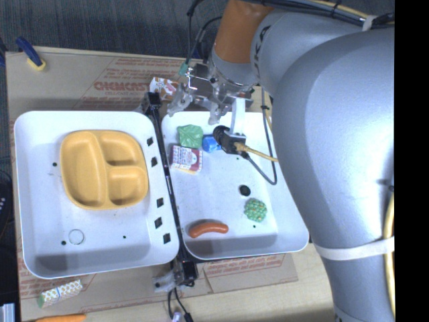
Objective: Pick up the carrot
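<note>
The grey two-finger gripper [206, 110] hangs over the far end of the right white bin [285, 210], its metal fingers [181, 102] spread apart around nothing. Just below the jaws lie a crumpled green packet [190, 135], a small blue block [209, 143] and a red-and-white carton [186, 158] whose print is too small to read. The long orange carrot [208, 229] lies well below the jaws, near the bin's front wall, beside a knobbly green ball [255, 210]. Left of the jaws, the left white bin [33, 193] holds a yellow divided plastic tray [104, 168]. Red lettering on the brown cardboard [120, 80] is blurred.
</note>
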Robot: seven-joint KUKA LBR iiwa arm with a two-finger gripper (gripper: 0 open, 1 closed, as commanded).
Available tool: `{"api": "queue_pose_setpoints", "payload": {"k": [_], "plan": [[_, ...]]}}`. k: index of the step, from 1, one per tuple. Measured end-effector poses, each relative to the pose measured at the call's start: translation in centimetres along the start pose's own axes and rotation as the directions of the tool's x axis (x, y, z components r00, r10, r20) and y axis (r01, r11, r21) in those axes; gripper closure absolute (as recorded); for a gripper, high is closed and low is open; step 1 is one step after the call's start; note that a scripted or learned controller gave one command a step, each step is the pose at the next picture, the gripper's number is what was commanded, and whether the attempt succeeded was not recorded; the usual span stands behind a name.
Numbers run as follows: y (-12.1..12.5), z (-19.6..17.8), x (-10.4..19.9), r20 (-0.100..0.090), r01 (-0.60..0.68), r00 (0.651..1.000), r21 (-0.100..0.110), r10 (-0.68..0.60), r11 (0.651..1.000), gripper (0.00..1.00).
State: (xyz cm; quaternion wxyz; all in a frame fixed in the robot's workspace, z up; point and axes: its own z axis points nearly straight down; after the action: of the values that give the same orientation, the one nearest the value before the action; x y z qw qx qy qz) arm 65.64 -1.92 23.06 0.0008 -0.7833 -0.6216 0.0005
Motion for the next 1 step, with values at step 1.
{"api": "queue_pose_setpoints", "payload": {"k": [1], "plan": [[0.18,3.94,-0.94,0.002,-0.023,1.0,0.003,0.023,1.0,0.0]]}}
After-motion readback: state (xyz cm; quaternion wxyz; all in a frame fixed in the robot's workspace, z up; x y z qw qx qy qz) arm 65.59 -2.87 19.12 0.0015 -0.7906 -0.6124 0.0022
